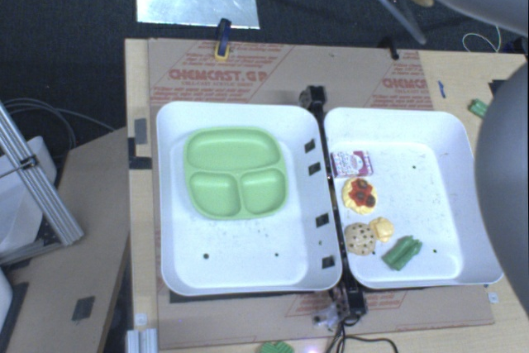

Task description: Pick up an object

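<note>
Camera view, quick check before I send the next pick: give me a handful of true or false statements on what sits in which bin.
1. The green divided tray lies in the left bin. True.
2. The toy cookie sits inside the tray. False: it lies in the right bin.
3. The green bean-like toy lies nearest the right bin's front edge. True.
4. The small snack packet lies against the right bin's far right wall. False: it lies by the divider side.
</note>
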Robot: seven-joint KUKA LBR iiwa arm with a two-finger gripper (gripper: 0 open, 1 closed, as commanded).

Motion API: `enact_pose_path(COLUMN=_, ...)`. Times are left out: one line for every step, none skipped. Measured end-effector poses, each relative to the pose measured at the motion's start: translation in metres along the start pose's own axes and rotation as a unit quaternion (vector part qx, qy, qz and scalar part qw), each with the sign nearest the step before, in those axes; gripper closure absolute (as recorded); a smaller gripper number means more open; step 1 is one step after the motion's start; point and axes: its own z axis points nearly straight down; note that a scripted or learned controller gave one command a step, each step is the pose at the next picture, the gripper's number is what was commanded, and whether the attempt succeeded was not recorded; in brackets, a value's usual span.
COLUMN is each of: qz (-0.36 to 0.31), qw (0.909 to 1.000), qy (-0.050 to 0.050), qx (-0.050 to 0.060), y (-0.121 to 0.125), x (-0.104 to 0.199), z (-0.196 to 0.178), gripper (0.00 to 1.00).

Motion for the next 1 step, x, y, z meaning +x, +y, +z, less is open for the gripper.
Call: enact_pose_path(qz=0.000, qw=1.0000, qy=0.000, qx=0.000, y=0.0000, x=0.0000, z=0.0000, gripper=0.00)
